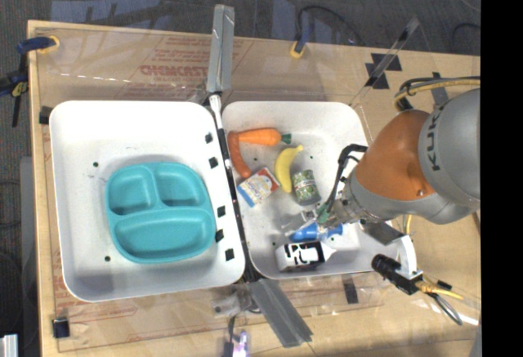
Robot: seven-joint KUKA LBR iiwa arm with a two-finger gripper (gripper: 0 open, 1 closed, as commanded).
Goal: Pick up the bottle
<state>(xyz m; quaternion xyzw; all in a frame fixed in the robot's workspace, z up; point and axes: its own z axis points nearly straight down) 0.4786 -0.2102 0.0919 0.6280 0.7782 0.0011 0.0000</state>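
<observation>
The bottle (303,252), white with a black label, lies on its side at the front of the right bin (270,114). A small blue piece (311,231) shows just above it; I cannot tell whether it belongs to the bottle. My gripper (328,216) reaches in from the right and hangs low over the bin, right behind the bottle's upper end. The wrist hides whether it touches the bottle.
In the right bin lie an orange carrot (260,137), a banana (285,167), a small red and white carton (256,186) and a green can (305,185). The left bin (73,127) holds a teal divided plate (160,211).
</observation>
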